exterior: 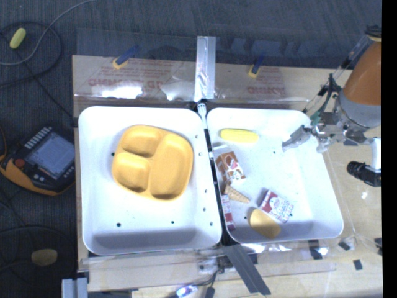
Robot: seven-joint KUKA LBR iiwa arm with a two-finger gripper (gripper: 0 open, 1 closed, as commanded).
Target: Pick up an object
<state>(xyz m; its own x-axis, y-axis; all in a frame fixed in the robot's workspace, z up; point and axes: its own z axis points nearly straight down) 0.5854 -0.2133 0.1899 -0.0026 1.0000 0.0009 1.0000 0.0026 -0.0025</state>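
Note:
The right bin (322, 185) holds a yellow banana-shaped piece (238, 136) near its far edge. A brown and white ice-cream wrapper (230, 168) lies by the divider, and a small cone (238, 195) sits just below it. At the front are a red and white packet (275, 205) and an orange-yellow round piece (265, 223). My gripper (304, 144) hangs over the bin's far right part, open, with nothing between its fingers. It is right of the banana piece and well above the packet in the view.
The left bin (99, 216) holds a large yellow sectioned plate (152, 161). A metal divider bar (205, 73) stands between the bins at the back. A handheld controller (44, 159) lies on the floor to the left. The arm's orange band (367, 73) is at the right edge.

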